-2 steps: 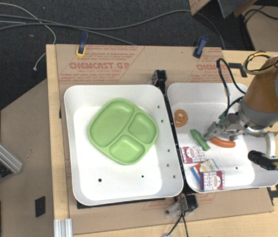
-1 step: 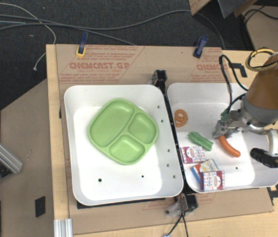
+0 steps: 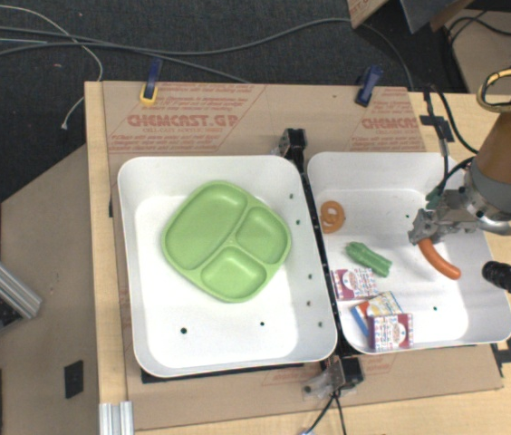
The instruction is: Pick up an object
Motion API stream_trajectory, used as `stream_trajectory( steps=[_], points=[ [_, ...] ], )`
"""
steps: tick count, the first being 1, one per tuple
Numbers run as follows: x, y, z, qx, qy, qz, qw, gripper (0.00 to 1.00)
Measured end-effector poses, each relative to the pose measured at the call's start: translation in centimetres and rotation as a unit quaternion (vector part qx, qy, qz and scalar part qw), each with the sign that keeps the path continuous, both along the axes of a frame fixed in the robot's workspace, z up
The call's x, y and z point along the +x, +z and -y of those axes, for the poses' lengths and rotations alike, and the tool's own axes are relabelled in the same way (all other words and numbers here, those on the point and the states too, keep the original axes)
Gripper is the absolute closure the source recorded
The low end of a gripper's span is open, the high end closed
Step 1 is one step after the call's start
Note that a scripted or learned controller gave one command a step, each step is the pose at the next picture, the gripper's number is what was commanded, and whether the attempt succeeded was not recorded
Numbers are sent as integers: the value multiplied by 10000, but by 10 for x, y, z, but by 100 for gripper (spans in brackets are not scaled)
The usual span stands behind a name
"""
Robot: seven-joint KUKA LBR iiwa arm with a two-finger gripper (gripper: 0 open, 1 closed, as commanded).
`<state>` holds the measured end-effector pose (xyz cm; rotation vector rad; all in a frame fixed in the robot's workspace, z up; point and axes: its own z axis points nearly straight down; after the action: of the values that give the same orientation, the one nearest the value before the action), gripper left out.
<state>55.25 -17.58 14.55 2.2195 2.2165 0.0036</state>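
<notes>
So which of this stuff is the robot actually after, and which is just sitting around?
Part of the job:
gripper
orange sausage-shaped toy, right beside the gripper
green pickle-like toy
small orange ring
two small cartons

Just lying about:
green divided plate in the left bin
blue clamps
cables

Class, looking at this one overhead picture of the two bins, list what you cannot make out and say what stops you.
- Gripper: in the camera view, its fingertips blend together above the orange hot dog; grip or contact cannot be told.
- Small cartons: their print is too small to read.
- Arm: cut off by the right edge.
</notes>
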Motion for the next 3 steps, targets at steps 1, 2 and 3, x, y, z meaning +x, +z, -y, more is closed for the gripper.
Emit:
stream_trajectory(
  steps=[1,2,3],
  points=[
    [6,44,1,2,10,-1,10000,100],
    [7,68,1,5,11,-8,10000,100],
    [-4,61,-54,28,33,-42,10000,100]
  ],
)
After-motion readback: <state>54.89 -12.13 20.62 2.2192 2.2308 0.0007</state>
